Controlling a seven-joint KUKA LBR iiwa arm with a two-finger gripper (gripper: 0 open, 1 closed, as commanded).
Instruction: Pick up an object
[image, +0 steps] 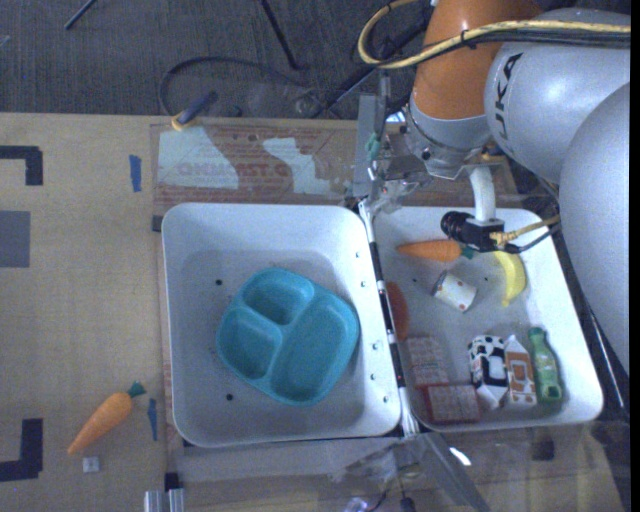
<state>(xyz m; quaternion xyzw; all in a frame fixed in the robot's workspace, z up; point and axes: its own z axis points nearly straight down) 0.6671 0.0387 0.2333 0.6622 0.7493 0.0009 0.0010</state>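
On the bench outside the bins, near left, lies a toy carrot (101, 421), orange with a green tip. The left bin (180, 330), shallow, white and smooth-walled, holds a teal plastic divided plate (289, 335) with three rounded compartments, set slightly askew.

The right bin (580, 390) is crowded. Along its near edge sit a green bottle (544, 365), a small carton (518, 372) with orange print, a black-and-white patterned carton (488, 361), and two flat reddish waffle-textured squares (440, 385). Farther back, a small white cup (455, 291) lies on its side, a curved yellow banana (511, 277) rests to its right, and a reddish oblong piece (397, 306) hugs the bin's left wall. Farthest in the bin, a second orange carrot (430, 251) lies crosswise, its thick end against a black fitting (470, 230).

The gripper (372, 190) hangs over the far end of the divide between the bins, beneath the arm's orange band (465, 50); whether its fingers are parted or closed I cannot tell.
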